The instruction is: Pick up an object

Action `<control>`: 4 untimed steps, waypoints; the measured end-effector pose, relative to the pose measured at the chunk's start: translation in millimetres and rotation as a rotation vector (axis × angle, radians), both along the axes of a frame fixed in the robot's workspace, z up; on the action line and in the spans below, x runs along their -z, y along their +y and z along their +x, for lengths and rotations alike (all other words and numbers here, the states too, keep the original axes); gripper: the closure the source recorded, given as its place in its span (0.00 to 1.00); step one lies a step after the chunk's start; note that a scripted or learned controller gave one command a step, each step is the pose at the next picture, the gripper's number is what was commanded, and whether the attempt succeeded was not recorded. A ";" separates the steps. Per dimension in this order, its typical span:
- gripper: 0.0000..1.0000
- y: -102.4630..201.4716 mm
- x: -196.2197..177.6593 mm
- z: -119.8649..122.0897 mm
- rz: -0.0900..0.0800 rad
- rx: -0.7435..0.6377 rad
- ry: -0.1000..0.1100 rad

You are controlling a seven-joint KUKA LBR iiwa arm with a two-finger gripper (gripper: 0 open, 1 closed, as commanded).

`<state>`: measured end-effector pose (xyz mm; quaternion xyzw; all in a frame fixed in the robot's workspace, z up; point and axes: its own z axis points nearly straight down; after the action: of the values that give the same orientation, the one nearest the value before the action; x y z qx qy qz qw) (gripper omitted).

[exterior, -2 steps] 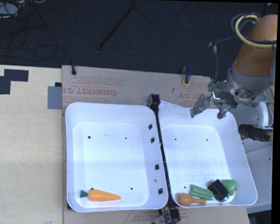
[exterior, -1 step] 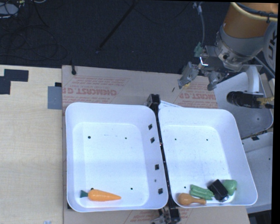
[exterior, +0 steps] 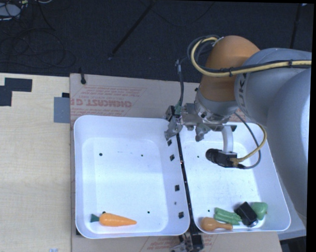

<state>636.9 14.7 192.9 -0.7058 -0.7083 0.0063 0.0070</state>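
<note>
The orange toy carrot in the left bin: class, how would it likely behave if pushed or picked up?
The orange toy carrot with a green stub end looks like smooth moulded plastic, so it is probably stiff, light and a little slippery. Its round, tapered body lies on its side on the flat floor of the left white bin, so a sideways push may well roll it in a curve.
</note>
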 end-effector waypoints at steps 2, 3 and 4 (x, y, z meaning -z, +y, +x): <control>0.00 -117.4 -259.3 7.3 -0.006 0.007 -0.032; 0.00 -87.8 -89.5 -16.0 0.002 0.005 0.000; 0.00 -49.9 -193.0 8.7 -0.001 -0.002 -0.028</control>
<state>645.6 -35.2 385.9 -0.7053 -0.7089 -0.0031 -0.0032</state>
